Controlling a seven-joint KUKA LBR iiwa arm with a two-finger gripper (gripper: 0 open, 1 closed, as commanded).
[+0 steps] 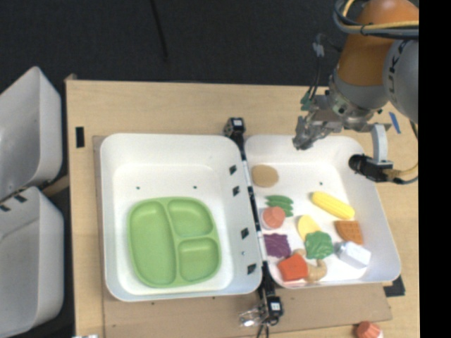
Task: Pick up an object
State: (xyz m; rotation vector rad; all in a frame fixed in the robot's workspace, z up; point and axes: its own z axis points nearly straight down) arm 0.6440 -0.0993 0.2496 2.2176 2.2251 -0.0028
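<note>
Two white bins sit side by side on the wooden bench (pixel 84 210), and the arm (pixel 370 48) is in from the right, its tool (pixel 304 141) hanging over the back rim of the right bin (pixel 320 153); whether it is apart or together, I cannot tell from up here. Nothing is visible in its grasp. Down in that right bin lies the pile of toy food: a tan cookie (pixel 265 175) nearest the tool, a corn cob (pixel 332 205) to the right, a green leafy piece (pixel 279 203), a pink round piece (pixel 273 217), a purple piece (pixel 276 244) and a red block (pixel 293 267) towards the front. Over in the left bin (pixel 120 153) rests a green divided plate (pixel 173 241).
</note>
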